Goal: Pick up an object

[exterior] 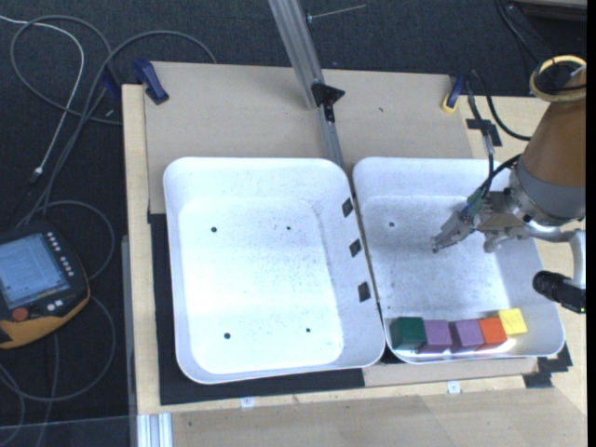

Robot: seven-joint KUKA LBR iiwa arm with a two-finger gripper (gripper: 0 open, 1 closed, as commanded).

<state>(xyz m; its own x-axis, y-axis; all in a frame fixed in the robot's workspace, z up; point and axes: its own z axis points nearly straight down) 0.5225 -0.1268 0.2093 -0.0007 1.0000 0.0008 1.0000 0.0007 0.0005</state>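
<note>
Gripper (453, 234) poised over right bin (419, 277), grasp state indiscernible; green block (406, 330) and its row lie at 6 o'clock, unlifted. Pick pending.

Even, bright overhead light falls on the bench (279, 110), and the two white bins (261, 268) read nearly blown out, with only faint grey shading along their inner walls. Shadows are soft and short, darkest under the bins' near edges. The picture is slightly soft and grainy throughout, with the dark floor (56, 82) noisy.
</note>
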